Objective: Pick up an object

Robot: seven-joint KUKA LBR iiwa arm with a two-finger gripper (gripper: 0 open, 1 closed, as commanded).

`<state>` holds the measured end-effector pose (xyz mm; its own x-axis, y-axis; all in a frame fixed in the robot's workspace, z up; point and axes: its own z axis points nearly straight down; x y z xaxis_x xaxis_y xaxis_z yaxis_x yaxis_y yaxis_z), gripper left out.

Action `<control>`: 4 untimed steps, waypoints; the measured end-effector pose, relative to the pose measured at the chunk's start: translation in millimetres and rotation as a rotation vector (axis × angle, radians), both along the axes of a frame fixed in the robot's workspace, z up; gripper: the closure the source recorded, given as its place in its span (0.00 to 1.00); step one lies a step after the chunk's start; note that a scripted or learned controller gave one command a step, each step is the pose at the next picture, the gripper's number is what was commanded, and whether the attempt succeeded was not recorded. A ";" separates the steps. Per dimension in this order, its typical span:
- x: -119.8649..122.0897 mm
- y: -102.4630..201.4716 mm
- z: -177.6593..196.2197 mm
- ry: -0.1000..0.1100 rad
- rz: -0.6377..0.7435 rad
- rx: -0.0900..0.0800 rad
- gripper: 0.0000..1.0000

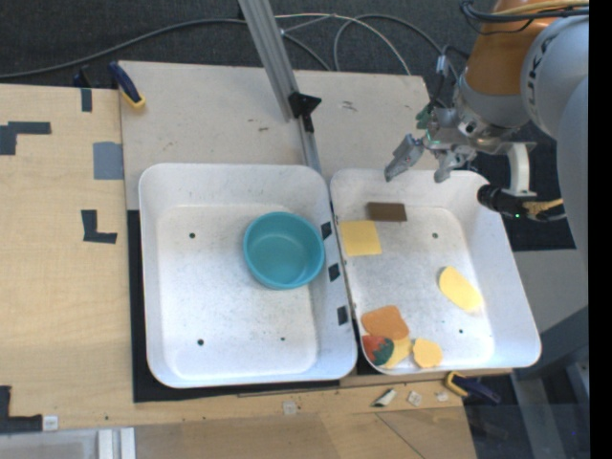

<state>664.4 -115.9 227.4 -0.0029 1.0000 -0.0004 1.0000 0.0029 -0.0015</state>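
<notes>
Arm: You see the grey arm (559,55) with its orange band entering from 3 o'clock, at the upper right of the bench.
Gripper: The gripper (423,166) hangs over the far edge of the right bin, at about 12 o'clock of that bin. Its two fingers are spread apart, and you can see nothing between them.
Right bin: The right bin (497,256) carries every small object described below.
Brown block: A flat brown block (386,211) lies near the bin's 12 o'clock edge, just at 6 o'clock of the gripper and apart from it.
Yellow square: A yellow square piece (361,238) lies at 7 o'clock of the brown block, close beside it, near the bin's left wall.
Yellow oval: A yellow oval piece (460,288) lies toward 3 o'clock of the bin centre, well apart from the gripper.
Near-edge cluster: At the bin's 7 o'clock corner, you find an orange piece (384,320), a multicoloured piece (381,351) touching it at 6 o'clock, and a small round yellow piece (426,353) just beside them at 3 o'clock.
Left bin: The left bin (182,285) holds a teal bowl (282,248), upright, toward 2 o'clock of the bin centre.
Pole: A grey pole (273,51) slants down from 12 o'clock to the gap between the bins.
</notes>
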 end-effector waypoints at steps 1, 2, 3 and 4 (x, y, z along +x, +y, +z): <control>0.0 -0.1 0.0 0.000 0.000 0.000 0.00; -0.4 -1.1 -43.8 0.004 -0.001 -0.001 0.00; -5.6 1.2 -88.4 0.004 0.000 0.000 0.00; -3.4 0.1 -135.0 -0.008 0.000 -0.006 0.00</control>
<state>661.0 -115.9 92.4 -0.0026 1.0000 -0.0061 1.0000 0.0027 0.0064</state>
